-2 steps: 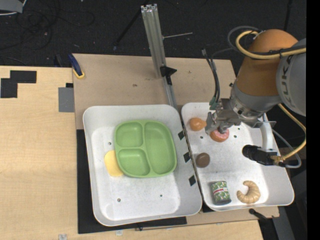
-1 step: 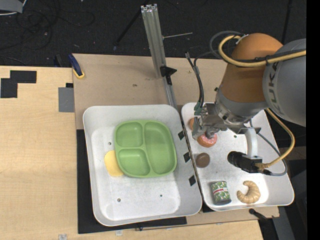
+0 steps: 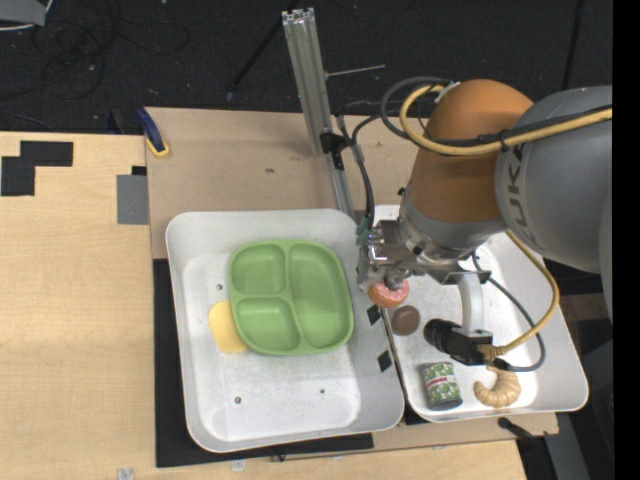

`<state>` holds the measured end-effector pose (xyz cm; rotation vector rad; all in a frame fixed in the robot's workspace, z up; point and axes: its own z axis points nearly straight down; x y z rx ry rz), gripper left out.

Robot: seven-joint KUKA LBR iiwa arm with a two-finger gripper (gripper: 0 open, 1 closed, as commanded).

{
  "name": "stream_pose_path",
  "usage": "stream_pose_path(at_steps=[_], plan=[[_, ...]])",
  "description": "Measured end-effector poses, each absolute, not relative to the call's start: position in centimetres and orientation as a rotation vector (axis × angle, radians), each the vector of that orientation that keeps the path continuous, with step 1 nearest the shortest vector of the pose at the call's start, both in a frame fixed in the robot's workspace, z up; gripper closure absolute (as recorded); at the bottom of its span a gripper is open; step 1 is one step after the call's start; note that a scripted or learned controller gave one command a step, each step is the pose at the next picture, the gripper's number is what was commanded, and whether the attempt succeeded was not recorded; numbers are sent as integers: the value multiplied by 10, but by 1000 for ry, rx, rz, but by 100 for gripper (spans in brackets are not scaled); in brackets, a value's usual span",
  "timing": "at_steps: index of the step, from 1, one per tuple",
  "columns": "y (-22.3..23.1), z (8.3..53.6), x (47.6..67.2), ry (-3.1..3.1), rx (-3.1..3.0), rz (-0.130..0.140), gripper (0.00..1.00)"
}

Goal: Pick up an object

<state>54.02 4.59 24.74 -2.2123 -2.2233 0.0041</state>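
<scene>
The gripper (image 3: 388, 271) hangs over the left edge of the right bin (image 3: 560, 383), just above a pink doughnut (image 3: 388, 294); whether it is closed on it cannot be told. Nearby lie a brown disc (image 3: 404, 319), a green can (image 3: 440, 384) and a croissant (image 3: 498, 390). The left bin (image 3: 290, 398) holds a green divided plate (image 3: 292, 298)

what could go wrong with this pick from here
The donut lies at the left edge of the right bin, just under the gripper, so the wall there could spoil a grasp. The brown piece lies close beside the donut and might get bumped or caught along with it.
</scene>
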Motion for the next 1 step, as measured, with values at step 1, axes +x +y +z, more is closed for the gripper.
stream_pose_path(at_steps=[1], plan=[[93,235,515,-2223,-2212,7,100]])
